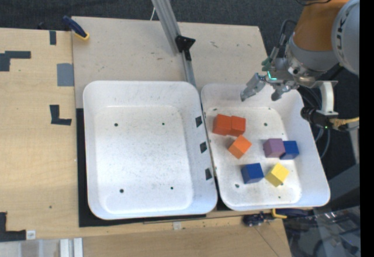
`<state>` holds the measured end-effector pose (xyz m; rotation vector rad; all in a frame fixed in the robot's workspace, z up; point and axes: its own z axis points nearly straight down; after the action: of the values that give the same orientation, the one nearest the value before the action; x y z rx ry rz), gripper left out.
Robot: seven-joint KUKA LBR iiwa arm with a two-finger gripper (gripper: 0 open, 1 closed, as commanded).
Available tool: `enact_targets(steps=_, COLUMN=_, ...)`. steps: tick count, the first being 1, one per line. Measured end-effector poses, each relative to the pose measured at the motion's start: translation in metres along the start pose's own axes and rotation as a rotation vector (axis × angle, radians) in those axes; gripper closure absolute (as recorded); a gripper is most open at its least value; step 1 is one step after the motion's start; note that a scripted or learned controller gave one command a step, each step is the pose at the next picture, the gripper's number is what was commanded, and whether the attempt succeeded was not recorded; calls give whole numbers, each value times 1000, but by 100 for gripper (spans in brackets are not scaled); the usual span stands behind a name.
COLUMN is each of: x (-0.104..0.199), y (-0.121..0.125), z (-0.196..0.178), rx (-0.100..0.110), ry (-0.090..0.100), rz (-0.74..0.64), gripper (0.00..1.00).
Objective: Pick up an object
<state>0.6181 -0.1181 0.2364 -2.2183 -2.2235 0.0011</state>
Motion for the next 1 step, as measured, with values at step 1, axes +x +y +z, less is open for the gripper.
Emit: enact_targets(steps=1, x=0, y=0, z=0, rx=0, ry=0, rz=0, gripper=0)
